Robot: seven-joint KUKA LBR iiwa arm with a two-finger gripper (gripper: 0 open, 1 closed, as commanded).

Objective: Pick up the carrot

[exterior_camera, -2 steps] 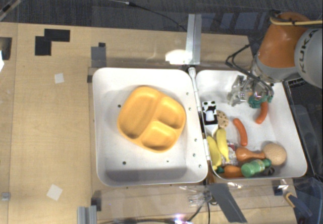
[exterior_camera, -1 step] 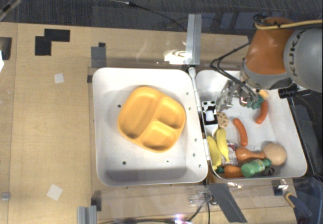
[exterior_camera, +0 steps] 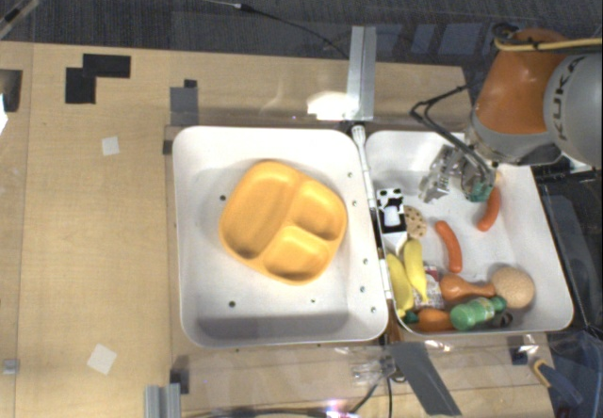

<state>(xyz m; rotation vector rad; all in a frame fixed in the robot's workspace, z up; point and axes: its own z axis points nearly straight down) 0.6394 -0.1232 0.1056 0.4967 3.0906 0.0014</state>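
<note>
From the camera view, your gripper [exterior_camera: 459,174] hangs over the upper part of the right bin [exterior_camera: 556,261]; whether it is parted or closed you cannot tell here. The carrot [exterior_camera: 487,210] lies just beside it, toward the lower right, on bare bin floor. It is a short, smooth, orange taper, its long axis running steeply up and down the frame with a slight tilt. The sausage [exterior_camera: 448,246], bananas [exterior_camera: 407,277] and other toy food sit apart, lower in the bin.
</note>
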